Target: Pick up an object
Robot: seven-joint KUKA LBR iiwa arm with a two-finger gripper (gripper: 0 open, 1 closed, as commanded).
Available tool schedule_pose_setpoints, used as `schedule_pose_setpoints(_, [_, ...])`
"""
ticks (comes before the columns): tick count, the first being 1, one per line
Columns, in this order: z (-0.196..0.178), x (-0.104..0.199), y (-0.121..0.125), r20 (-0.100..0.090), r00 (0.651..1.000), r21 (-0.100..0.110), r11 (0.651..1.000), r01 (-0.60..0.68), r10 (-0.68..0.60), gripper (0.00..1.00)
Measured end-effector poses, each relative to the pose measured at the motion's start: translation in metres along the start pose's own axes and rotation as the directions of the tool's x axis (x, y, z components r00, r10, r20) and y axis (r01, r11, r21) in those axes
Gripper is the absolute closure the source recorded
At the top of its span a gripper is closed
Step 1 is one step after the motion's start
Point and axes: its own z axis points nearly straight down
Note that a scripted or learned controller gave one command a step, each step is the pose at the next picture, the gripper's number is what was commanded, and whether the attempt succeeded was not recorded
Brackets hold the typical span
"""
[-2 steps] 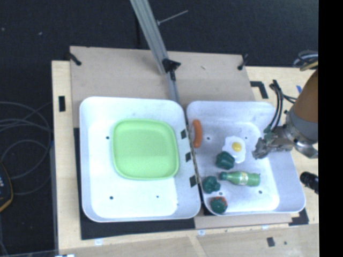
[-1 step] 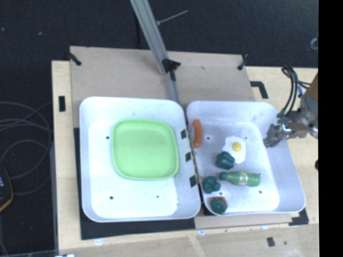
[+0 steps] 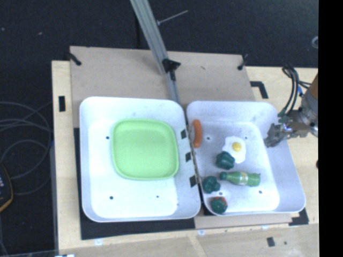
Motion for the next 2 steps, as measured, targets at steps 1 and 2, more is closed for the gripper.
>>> schedule_pose_setpoints(1, [-0.006,0.054,-0.003,-0.001,1.000,-0.001,1.000,0.004,-0.004,1.00])
schedule_pose_setpoints(2, [-0.012,0.107,0.001,-0.001,1.000,-0.001,1.000,0.004,-0.004,1.00])
